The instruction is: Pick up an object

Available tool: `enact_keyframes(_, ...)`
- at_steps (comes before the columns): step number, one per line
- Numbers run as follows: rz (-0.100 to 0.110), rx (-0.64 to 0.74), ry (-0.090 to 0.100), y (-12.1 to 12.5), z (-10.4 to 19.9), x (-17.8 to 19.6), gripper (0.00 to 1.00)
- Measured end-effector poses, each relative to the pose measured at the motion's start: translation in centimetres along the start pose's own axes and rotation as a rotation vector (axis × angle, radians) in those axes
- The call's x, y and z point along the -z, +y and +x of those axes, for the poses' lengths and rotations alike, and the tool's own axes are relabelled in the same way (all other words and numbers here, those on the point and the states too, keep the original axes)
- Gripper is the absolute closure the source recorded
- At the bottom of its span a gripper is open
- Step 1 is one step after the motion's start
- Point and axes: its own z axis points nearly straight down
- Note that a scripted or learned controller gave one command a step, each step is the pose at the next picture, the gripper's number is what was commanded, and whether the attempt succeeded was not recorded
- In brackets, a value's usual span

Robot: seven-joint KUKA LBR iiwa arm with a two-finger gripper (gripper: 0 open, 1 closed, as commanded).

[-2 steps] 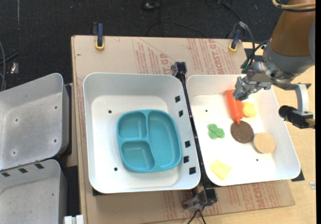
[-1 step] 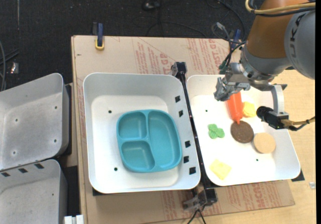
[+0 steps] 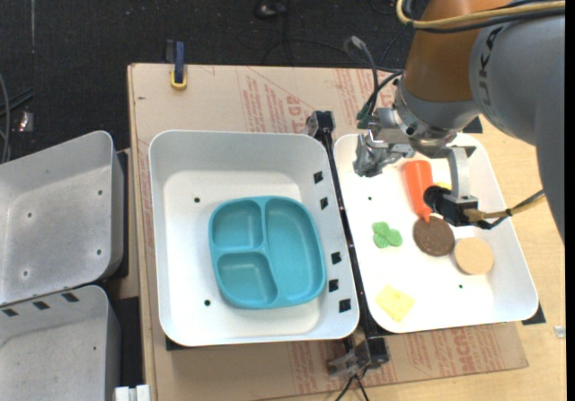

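The right bin (image 3: 514,293) holds several small items: an orange carrot-shaped piece (image 3: 416,185), a green leafy piece (image 3: 387,236), a brown disc (image 3: 434,236), a tan disc (image 3: 473,256) and a yellow piece (image 3: 395,303). My gripper (image 3: 374,158) hangs over the far left corner of this bin, just left of the orange piece's upper end and above the green piece. Nothing shows in its grasp. The arm's orange band and grey body cover the bin's far right part.
A blue divided tray (image 3: 267,252) lies in the left bin (image 3: 180,149). A black divider with clips (image 3: 334,210) runs between the bins. White panels (image 3: 54,210) lie off the bench at left. A yellow clamp (image 3: 180,75) sits at the bench's far edge.
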Motion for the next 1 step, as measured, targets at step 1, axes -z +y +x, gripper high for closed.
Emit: enact_keyframes(1, -0.002, 0.002, 0.002, 1.13, 5.32, 0.82, 1.00)
